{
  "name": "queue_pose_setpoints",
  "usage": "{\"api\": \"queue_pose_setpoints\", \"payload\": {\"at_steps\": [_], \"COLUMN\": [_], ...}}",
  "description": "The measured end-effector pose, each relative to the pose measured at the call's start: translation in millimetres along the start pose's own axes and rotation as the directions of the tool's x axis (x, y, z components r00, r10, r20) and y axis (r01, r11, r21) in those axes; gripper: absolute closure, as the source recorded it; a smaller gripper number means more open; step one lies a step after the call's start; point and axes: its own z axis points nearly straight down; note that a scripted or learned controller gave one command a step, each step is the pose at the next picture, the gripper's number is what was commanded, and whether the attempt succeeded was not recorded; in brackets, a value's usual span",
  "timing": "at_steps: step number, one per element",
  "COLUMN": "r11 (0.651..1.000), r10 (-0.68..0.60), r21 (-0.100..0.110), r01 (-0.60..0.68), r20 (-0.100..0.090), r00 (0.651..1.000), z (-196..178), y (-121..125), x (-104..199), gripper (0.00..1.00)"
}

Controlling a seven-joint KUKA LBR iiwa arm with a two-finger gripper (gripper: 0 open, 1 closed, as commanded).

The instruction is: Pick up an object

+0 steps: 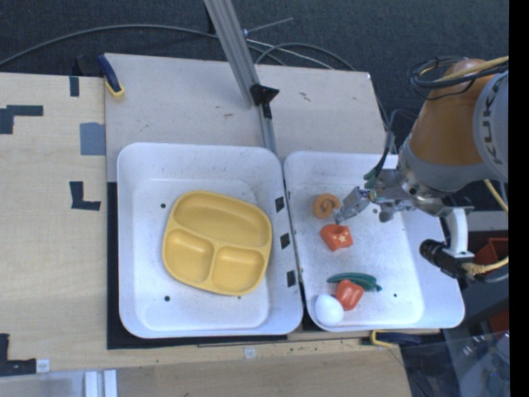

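The light wooden counter [50, 246] carries two shallow white plastic bins side by side. The left bin [136, 222] lies well away from the hand, to its left in the camera view, and it holds one yellow plastic tray with three compartments [216, 242]. The right bin [388, 300] is the one where the grey arm with the orange band [450, 135] reaches in, and it holds four small things.

The hand [351, 208] hangs over the upper middle of this bin, tilted, with its tip pointing left and down. Its fingers look close together and nothing is visible between them, but the view is too small to say whether they are open or closed.

The nearest things to the hand are two. One small orange-brown ring like a doughnut [326, 206] lies just beside the tip, on its left. One red blocky toy vegetable [336, 237] lies just below the tip, slightly left. I judge this red piece the likely target: the hand needs only a short way downward to reach it, and it shows no clear long axis.

Further below the hand lies one red pepper toy with a green stem [351, 289], its long axis about left to right. One white egg-shaped ball [329, 309] touches the bin's lower left corner.
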Motion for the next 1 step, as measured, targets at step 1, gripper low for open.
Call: {"api": "queue_pose_setpoints", "payload": {"at_steps": [1], "r11": [1.0], "r10": [0.001], "r21": [0.0], "r01": [-0.001], "r20": [0.0], "r00": [1.0], "z": [-0.1], "y": [0.0], "x": [-0.2], "gripper": [0.0]}}
